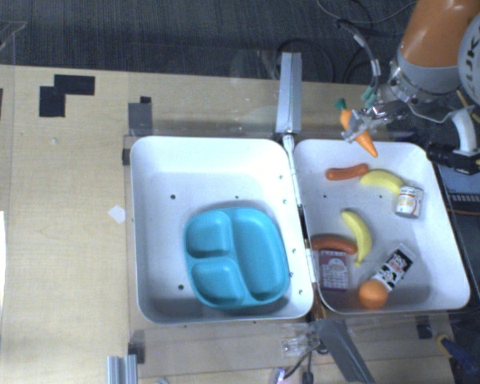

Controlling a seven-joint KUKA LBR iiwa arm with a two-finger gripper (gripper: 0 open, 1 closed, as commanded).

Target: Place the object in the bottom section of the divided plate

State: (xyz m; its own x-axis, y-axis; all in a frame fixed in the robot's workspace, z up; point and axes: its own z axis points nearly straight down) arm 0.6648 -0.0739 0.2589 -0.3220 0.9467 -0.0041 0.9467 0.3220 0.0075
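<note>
arm: grey KUKA w/ orange band, reaching in from 3 o'clock; wrist sits high at approx 1 o'clock of the view.
pincer: two-finger gripper (366,130) above the right bin's 12 o'clock rim. It appears closed on a small orange toy carrot w/ green top (360,133); the carrot hangs tilted, tip down toward 5 o'clock, clear of the bin floor. That lift suggests it's the picked obj., carried high so it clears the bin walls.
target: blue plastic divided plate (237,254) in the left shallow white bin (152,238), slightly toward 5 o'clock of that bin's centre. Three sections: two small ones at 9 o'clock side, one large at 3 o'clock. The bottom section looks bare.
right bin: shallow white bin (456,282) w/ leftovers — red-orange sausage (347,172), two yellow bananas (382,181) (358,233), small jar (408,201), brown sausage (333,244), dark red packet (334,268), orange fruit (373,294), black-white carton (395,267).
stage: judged as transit; the carrot is well apart from the plate.
next: prob. travel toward 8 o'clock across the divider between bins, then lower over the bottom section.
risk: grip looks off-centre, so the carrot may slip.
</note>
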